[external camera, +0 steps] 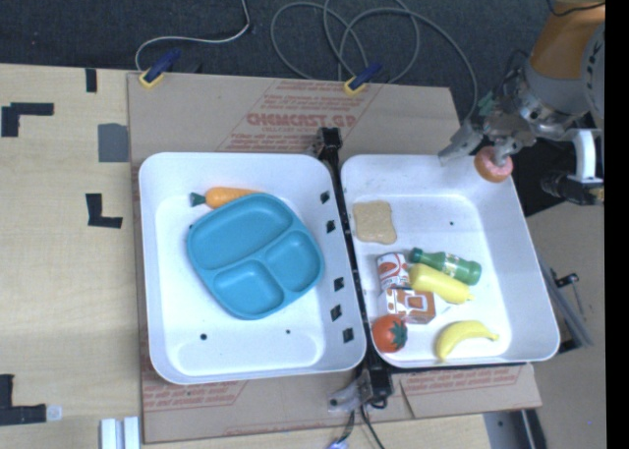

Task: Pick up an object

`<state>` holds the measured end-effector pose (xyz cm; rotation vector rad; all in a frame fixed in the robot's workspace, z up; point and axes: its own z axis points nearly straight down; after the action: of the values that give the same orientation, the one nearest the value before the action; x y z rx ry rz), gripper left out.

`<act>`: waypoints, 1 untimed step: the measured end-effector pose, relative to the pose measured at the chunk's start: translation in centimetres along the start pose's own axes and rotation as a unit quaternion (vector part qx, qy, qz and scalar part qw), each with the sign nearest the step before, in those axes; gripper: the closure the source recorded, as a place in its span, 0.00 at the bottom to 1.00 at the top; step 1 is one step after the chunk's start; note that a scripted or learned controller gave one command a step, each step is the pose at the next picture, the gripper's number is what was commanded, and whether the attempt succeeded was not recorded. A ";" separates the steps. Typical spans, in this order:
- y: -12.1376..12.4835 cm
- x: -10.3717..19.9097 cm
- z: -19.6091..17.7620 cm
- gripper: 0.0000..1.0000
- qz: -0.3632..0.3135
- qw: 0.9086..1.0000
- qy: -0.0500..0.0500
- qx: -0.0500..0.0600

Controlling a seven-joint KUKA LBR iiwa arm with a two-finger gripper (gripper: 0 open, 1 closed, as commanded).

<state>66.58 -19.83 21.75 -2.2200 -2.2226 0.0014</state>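
My gripper hangs over the far right rim of the right bin, with the orange-banded arm coming in from the upper right. A small pink round object sits between its fingertips, just above the rim. Lying in the right bin are a tan flat slice, a green bottle, a yellow piece, a banana, a red tomato, a red-and-white can and a small carton.
The left bin holds a blue divided plate with a carrot behind it. Cables loop on the dark floor beyond the cardboard. A black clip sits where the two bins meet.
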 end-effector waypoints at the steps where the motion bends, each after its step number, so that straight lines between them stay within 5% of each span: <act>1: -6.9 1.5 12.2 0.00 0.000 1.000 -0.001 -0.002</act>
<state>59.62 -18.33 9.55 -2.2220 -2.2265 -0.0027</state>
